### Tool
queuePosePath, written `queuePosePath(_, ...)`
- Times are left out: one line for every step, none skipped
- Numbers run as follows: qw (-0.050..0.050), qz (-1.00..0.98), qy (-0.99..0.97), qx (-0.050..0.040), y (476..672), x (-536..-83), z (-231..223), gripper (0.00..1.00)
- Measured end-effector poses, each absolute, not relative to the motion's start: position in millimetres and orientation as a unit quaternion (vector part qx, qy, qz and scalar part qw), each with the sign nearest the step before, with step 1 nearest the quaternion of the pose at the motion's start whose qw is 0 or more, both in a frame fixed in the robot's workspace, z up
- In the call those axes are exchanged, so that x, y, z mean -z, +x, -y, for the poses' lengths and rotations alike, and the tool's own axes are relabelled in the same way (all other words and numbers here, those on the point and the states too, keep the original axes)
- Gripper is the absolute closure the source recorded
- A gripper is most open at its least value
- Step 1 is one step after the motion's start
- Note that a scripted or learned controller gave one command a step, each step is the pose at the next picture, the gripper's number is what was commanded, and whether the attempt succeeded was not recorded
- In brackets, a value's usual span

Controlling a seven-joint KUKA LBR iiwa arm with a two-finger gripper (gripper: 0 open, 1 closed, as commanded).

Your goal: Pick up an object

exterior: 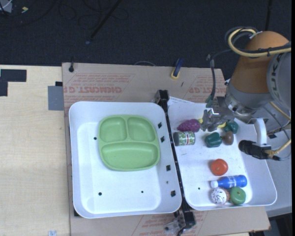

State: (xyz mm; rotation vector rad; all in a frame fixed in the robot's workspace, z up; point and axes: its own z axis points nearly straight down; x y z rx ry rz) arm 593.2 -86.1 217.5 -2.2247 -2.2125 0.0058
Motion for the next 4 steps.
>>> queuePosePath(0.001,0.707,-0.707,-0.0008,594.0,-222,73,1.0)
queuePosePath(0.001,0.707,-0.707,-0.0004,587.6,-237,80,1.0)
queuePosePath(0.001,0.707,-0.707,-0.0006,596.8,-234,84,1.0)
queuePosePath(0.001,0.707,-0.707,-0.0012,596.6,-232,86,1.0)
